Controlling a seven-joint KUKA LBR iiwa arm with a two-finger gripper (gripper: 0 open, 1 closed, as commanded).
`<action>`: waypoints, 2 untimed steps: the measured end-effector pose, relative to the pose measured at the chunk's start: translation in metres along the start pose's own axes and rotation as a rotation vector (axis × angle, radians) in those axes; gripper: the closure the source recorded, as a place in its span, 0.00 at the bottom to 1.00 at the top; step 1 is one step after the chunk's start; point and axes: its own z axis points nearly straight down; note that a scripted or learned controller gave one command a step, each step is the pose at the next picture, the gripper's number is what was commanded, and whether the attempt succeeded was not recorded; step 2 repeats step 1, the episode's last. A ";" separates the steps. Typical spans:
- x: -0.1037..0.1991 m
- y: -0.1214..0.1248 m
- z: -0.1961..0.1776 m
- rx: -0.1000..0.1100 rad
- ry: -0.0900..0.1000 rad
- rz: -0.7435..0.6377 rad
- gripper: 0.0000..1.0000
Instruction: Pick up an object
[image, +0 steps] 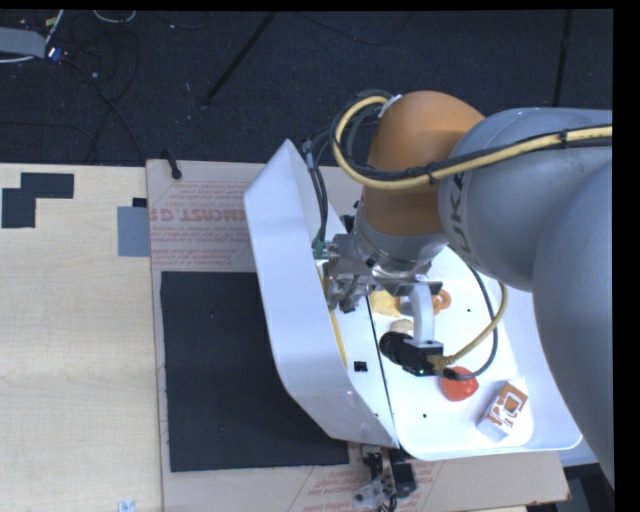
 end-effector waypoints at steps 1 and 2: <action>-0.004 0.001 -0.002 -0.003 -0.007 0.001 0.00; -0.004 0.001 -0.002 -0.003 -0.007 0.001 0.00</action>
